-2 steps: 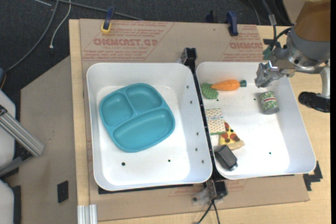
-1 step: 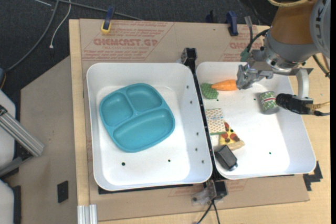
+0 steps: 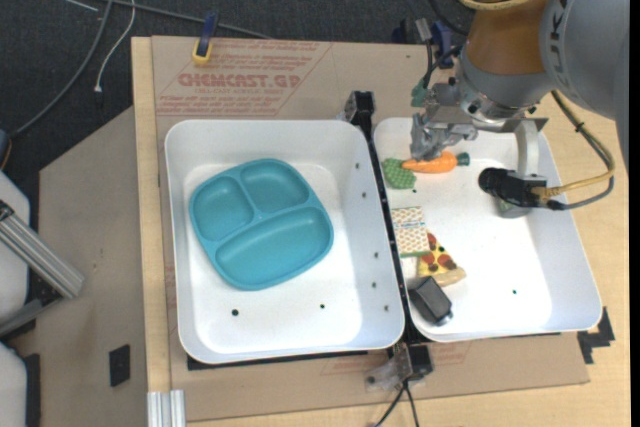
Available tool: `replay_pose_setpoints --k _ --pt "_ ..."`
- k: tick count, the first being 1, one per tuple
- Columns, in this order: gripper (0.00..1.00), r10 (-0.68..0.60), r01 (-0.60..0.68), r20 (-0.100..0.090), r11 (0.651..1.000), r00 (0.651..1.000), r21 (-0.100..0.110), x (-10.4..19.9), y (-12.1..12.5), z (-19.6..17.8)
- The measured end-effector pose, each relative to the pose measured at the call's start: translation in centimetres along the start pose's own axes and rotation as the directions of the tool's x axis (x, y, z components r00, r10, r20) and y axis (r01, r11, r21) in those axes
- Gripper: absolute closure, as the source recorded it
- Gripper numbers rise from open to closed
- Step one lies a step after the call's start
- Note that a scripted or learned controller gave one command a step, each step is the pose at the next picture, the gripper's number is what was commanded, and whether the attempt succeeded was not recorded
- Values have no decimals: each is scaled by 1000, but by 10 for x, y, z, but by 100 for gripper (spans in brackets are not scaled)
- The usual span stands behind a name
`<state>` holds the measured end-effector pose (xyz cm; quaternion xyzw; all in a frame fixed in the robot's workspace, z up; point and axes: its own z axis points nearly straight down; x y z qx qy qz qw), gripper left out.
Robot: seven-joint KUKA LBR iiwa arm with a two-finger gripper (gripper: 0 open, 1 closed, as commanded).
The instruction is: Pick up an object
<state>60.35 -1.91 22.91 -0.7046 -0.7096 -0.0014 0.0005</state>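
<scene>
End effector (image 3: 437,151): low over the toy carrot (image 3: 436,165), placed to grasp it.
Grip state: cannot tell.

Red print reading "CHEMCAST GP" runs across the brown cardboard sheet (image 3: 250,75) just behind the left white bin (image 3: 185,245), framed by slanted red lines. Smaller red lines of print sit under that name, too small to read. No other lettering in the scene is legible.
</scene>
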Motion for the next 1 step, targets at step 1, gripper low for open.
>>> replay_pose_setpoints --k 1 --pt "100 1 -1 0 1000 1000 1 55 7 9"
